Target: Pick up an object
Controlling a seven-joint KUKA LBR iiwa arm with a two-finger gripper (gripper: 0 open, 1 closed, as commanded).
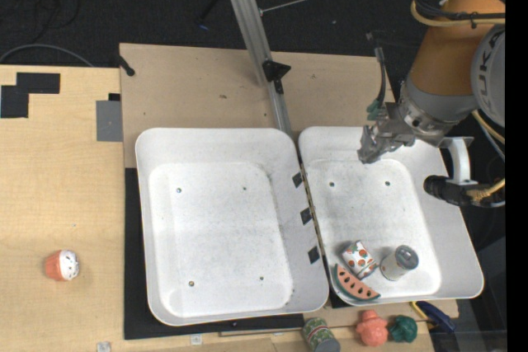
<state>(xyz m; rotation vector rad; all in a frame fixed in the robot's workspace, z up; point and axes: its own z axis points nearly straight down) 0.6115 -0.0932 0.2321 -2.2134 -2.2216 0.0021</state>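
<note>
The right bin (388,202) holds three small things near its front edge: a red-and-white patterned object (359,258), a grey cylinder with a round cap (400,261), and a watermelon-slice toy (356,283) on the front rim. My gripper (373,147) hangs over the back left part of the right bin, well behind these objects. I see nothing between its dark fingers, which point down toward the bin floor.
The left bin (216,222) lies beside the right one. A metal rail (252,21) slants in from the back. On the bench lie an orange-white ball (62,265) at far left and small toys (375,329) in front of the right bin.
</note>
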